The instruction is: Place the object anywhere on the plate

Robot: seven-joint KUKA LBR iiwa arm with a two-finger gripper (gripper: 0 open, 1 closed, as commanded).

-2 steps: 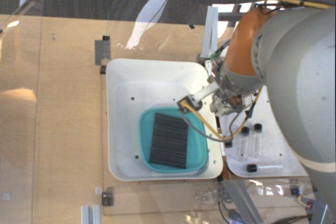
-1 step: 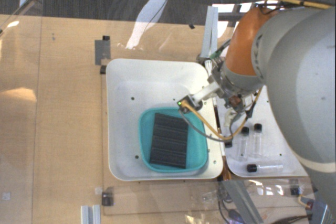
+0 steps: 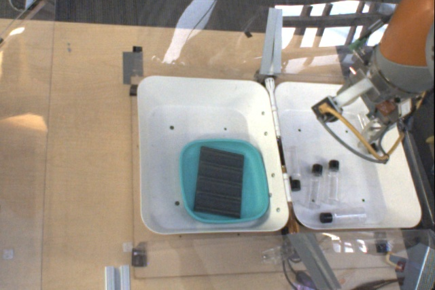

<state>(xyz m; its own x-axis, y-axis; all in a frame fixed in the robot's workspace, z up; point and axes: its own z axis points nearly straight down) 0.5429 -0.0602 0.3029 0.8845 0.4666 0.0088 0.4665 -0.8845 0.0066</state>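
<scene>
Dark ribbed block [image 3: 219, 181] lengthwise on teal plate [image 3: 257, 166]

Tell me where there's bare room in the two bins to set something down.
Left bin: the bare floor behind the teal plate. Right bin: its back-left corner. Crowded: the clear vials at its front, and the gripper over its right.

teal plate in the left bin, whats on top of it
A dark ribbed rectangular block lies flat on the teal plate, slightly tilted, inside its rim. The plate surface beneath the block is covered, so anything under it cannot be seen.
</scene>
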